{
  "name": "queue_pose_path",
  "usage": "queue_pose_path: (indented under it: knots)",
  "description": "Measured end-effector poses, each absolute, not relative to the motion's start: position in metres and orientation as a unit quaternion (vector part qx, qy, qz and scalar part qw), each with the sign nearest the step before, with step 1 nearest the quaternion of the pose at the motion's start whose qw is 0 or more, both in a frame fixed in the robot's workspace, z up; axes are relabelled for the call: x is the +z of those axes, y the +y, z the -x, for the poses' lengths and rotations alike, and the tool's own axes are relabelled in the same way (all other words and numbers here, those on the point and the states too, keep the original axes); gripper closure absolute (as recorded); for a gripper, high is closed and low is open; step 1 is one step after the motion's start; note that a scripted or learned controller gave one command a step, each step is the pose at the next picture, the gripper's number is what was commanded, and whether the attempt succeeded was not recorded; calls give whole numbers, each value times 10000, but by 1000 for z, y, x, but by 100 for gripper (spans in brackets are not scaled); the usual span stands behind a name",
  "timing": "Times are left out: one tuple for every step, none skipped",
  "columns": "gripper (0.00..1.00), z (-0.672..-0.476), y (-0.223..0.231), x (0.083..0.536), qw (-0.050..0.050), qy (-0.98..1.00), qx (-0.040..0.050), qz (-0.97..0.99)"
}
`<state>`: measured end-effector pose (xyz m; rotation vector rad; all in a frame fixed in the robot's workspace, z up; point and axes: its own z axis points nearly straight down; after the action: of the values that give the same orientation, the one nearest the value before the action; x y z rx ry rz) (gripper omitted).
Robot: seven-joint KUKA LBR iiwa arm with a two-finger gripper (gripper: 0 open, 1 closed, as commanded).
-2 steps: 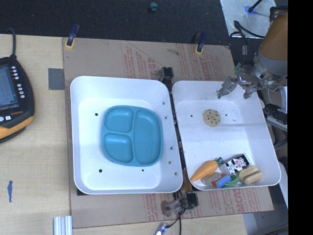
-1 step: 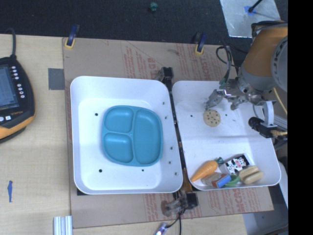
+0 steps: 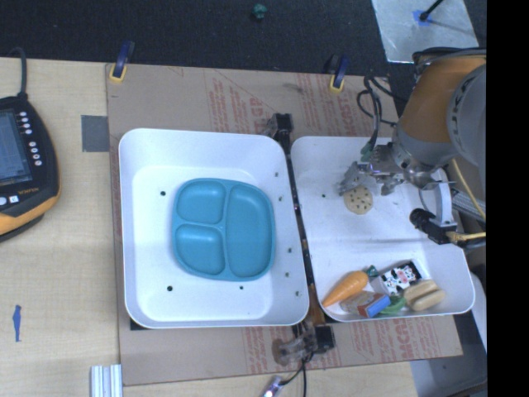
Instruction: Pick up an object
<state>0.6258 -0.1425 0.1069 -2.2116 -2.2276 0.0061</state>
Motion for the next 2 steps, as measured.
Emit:
queue_pose_path:
  knots:
    - [0,-656,-131,92,7,-7087,11,7055]
    - [0,-634,-128,92,13,-7083,21,7059]
